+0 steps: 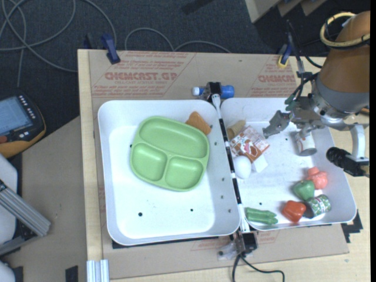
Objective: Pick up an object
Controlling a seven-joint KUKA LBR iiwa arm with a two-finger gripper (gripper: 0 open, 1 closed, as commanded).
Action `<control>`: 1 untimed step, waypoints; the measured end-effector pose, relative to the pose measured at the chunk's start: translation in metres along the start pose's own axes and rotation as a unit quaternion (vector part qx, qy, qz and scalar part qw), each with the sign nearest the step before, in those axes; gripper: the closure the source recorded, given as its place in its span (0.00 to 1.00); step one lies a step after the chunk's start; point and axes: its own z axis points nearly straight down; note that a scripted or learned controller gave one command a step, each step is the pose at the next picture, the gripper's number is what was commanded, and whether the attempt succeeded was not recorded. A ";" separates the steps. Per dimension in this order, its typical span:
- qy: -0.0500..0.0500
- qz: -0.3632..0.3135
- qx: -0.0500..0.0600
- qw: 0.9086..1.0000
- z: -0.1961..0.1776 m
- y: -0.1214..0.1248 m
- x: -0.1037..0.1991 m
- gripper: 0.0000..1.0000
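- The grey arm with the orange band reaches in over the right shallow white plastic bin, and its two-finger gripper hangs above that bin's upper middle. One finger sticks out to the left and a stubby cylindrical one points down; the jaws look spread apart with nothing between them, though it's a bit small to be sure.
- No object is picked yet, so the candidates all sit in the right bin: a red-and-white crinkly snack packet just left of and below the gripper, a small white egg-shaped thing by the divider, a long green pepper-like toy at the bottom edge, and a cluster at lower right with a pink piece, a green leafy piece, a red pepper-shaped toy and a small green-labelled can.
- My take: go for the packet, since it's closest. Come straight down, centre the jaws across its narrow side, stay off the bin divider.
- The cluster is risky: the pieces touch, so fingers could shove them around.
- The left white bin holds a light green three-compartment plastic plate with an orange-brown chunk at its top right.
- Readable text: the brown board under the bins has red print, roughly "CHEMCAST GP". Packet and can labels are too small to read.
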 end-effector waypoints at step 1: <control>0.000 0.001 0.002 1.000 0.108 0.039 -0.031 0.00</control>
